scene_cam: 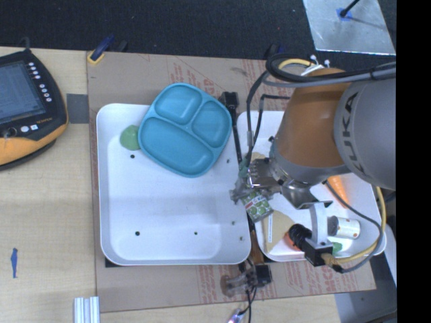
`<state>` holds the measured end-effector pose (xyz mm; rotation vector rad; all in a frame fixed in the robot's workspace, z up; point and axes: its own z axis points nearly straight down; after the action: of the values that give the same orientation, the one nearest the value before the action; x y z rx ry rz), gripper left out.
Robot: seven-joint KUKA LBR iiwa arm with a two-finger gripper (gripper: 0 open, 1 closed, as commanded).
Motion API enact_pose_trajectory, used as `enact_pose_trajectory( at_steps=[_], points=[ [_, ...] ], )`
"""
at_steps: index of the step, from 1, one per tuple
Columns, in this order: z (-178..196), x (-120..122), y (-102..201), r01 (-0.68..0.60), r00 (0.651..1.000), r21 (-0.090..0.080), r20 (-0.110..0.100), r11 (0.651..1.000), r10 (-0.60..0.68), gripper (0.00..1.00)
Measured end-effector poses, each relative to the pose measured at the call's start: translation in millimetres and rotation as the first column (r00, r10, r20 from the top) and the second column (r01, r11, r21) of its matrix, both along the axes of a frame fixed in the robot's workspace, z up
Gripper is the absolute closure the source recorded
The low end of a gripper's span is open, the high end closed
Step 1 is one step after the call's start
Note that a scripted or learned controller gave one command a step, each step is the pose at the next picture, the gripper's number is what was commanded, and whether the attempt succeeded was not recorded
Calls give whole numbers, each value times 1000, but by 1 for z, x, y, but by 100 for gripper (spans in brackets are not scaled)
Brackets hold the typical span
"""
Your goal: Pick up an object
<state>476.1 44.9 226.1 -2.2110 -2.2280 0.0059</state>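
A: Where is the claw (252, 197)?

B: It hangs low at the inner edge of the right bin (367, 200), right by the wall where the two bins meet. The big grey and orange arm (323, 133) covers most of that bin.

A: Is the claw open or closed?

B: I cannot tell. The arm and wrist parts hide the tips. A small green and white patterned thing (258, 207) sits right at the tips, but I cannot see if it is pinched between them or just touching.

A: What else is in the right bin?

B: A white cup-like thing (348, 229) lies near the front. An orange carrot-shaped thing (339, 188) pokes out from under the arm. A round orange thing (294, 237) sits near the front wall, partly behind a black part of the arm.

A: And the left bin (161, 227)?

B: A blue plate with three sections (185, 128) rests in the back part, tilted over the back rim. A small green round thing (130, 137) peeks out from under its left side. The front half of that bin is bare white floor, so there is lots of room there.

A: Anything on the worktop (47, 207)?

B: A grey and orange control pad (27, 110) lies far to the left, well apart from the bins.
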Motion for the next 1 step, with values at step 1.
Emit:
enact_pose_trajectory(
  at_steps=[1],
  points=[
    [76, 1, -50, 3, 1000, 0, 3, 1000, -3, 100]
  ],
)
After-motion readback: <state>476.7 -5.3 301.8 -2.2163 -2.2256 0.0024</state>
